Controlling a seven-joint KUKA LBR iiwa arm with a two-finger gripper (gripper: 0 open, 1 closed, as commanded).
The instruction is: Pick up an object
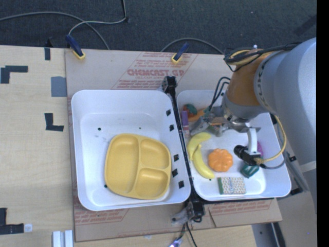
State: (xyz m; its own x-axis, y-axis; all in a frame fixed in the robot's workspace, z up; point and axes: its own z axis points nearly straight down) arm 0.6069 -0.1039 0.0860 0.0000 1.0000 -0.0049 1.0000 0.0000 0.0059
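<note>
The right bin (280, 187) holds several toy items. A yellow banana (197, 153) lies along its left side, with an orange fruit (220, 160) just right of it. A speckled green-edged block (232, 186) rests near the front rim, and a small teal piece (250, 170) sits beside it. Small red, green and purple pieces (188, 113) lie in the back left corner. My gripper (212, 124) hangs low over the bin's back half, just above the banana's upper end and next to the small pieces. No item is visibly held.
In the left bin (82, 138) lies a yellow divided plate (138, 165). The grey arm with its orange band (247, 84) covers the right bin's back right part. Cables and a black connector (241, 152) hang beside the orange fruit.
</note>
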